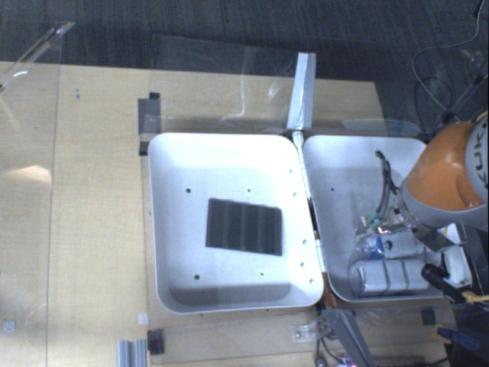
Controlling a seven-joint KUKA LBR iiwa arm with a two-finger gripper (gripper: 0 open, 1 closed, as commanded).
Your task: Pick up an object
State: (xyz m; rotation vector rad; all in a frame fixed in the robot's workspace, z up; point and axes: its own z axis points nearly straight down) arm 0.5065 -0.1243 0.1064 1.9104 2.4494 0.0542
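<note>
**Reaching into the right bin, grasp still unconfirmed**

Reaching down at about four o'clock in the camera view, the arm (447, 170) has its pincer (380, 239) lowered into the right bin (336, 167), among a tangle of cables and small fittings. By my judgement this is the approach or the closing stage of the pick; nothing is lifted clear yet. Just below the pincer, toward five o'clock, lies a silvery, box-like object (386, 276) near the bin's lower wall, seemingly the target. Whether the pincer touches it I cannot tell, nor whether it stands open or closed, since the wrist and cables hide that part. A dark ribbed slab (244, 226) rests flat in the middle of the left bin (172, 205), at about nine o'clock from the arm and well apart from it. The next move likely calls for a firm closure on the silvery object, then a straight rise off the desk (84, 205).
</note>
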